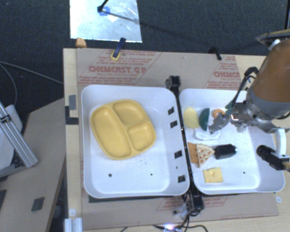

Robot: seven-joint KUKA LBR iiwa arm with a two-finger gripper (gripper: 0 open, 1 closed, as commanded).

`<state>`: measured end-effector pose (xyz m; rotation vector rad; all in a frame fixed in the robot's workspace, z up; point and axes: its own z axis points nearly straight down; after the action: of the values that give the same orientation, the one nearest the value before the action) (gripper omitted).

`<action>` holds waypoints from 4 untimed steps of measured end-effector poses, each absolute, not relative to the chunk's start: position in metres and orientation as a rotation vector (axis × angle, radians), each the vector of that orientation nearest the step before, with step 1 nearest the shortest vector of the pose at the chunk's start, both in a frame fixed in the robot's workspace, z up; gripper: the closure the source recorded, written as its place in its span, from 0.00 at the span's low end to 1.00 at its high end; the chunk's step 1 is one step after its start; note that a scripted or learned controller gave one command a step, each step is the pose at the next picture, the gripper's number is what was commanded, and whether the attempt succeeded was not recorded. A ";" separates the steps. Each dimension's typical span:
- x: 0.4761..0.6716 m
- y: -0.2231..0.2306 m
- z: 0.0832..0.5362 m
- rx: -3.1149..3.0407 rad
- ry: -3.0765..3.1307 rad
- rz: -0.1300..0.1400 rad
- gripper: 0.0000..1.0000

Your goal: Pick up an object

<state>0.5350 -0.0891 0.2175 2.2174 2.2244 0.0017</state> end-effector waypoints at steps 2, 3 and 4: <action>0.502 -0.171 0.237 2.226 2.210 -0.002 1.00; 0.505 -0.165 0.248 2.213 2.221 0.006 1.00; 0.486 -0.160 0.210 2.221 2.223 0.000 1.00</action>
<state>0.4862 -0.1598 0.2095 2.2212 2.2230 -0.0003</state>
